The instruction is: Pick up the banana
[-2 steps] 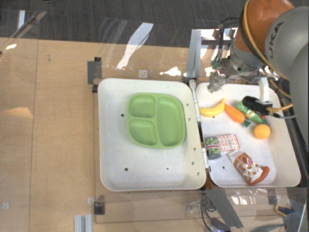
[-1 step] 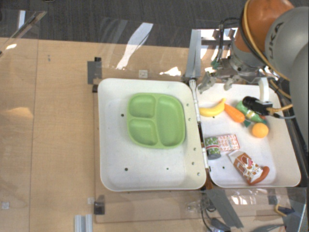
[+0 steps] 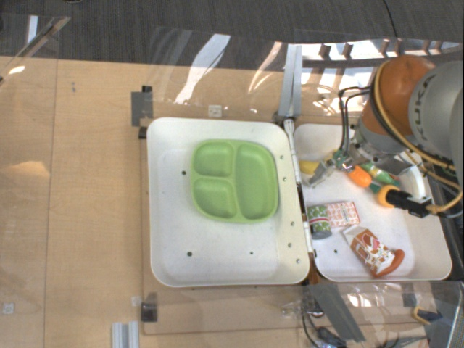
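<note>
Over the right bin [image 3: 435, 270], the tool [image 3: 324, 170] hung beside the banana [image 3: 309, 167], which lay against the bin's left wall; whether it was released or clenched, I could not tell; the banana looked unlifted, so the pick remained undone.

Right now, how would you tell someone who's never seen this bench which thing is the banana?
Find the right bin, the one the arm reaches into. At its upper left corner, beside the wall shared with the left bin, a bit of yellow shows by the gripper: the banana. Nothing else there is plain yellow.
</note>
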